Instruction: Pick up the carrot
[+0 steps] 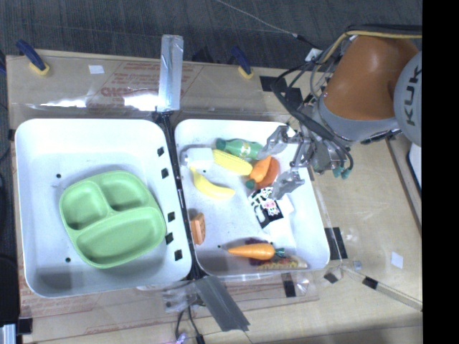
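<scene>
The carrot (252, 250) lies lengthwise along the right bin's (313, 213) near edge. The hand (285, 162), fingers spread wide and holding nothing, hangs by the far right corner, so the carrot is nearward of it.

One fixed camera looked down on the bench (373, 213) at a slant from above, far enough off to take in both white bins whole. The left bin (36, 192) sat left of the right bin (315, 221), and the arm (366, 77) entered beyond the right bin's far right corner.
</scene>
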